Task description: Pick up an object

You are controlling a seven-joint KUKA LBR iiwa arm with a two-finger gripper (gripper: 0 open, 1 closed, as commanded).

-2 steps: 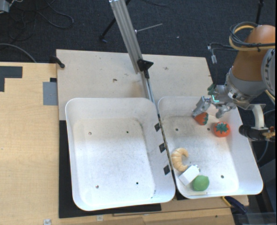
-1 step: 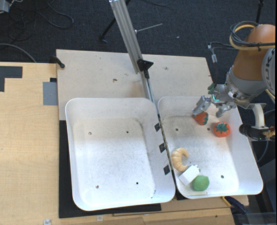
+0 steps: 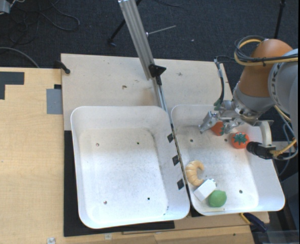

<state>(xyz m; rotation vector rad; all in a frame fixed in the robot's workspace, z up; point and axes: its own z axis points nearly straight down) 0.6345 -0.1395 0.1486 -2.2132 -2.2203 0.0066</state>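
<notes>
Trouble is most likely to come from a poor bite on the small orange-red thing (image 3: pixel 218 128) under the gripper (image 3: pixel 215 124), in the upper part of the right bin (image 3: pixel 271 194). That thing looks round and smooth, so my guess is that it could squirt sideways from between the fingers, or roll toward the tomato (image 3: pixel 239 140), which lies just beside it on the side away from the left bin (image 3: pixel 89 207). A lift from a shallow hold would probably drop it back into the right bin.

How wide the fingers stand I cannot tell: the grey metal parts of the gripper overlap the orange-red thing, and the slanted view hides whether they close on it or merely hover over it. Nothing shows clearly pinched between them, so I would not call it held.

Further from the gripper, toward the near edge of the right bin, lie a croissant (image 3: pixel 194 172), a white block (image 3: pixel 204 189) and a green ball (image 3: pixel 217 198), the last two touching. They sit well apart from the gripper and seem safe from a stray knock.
</notes>
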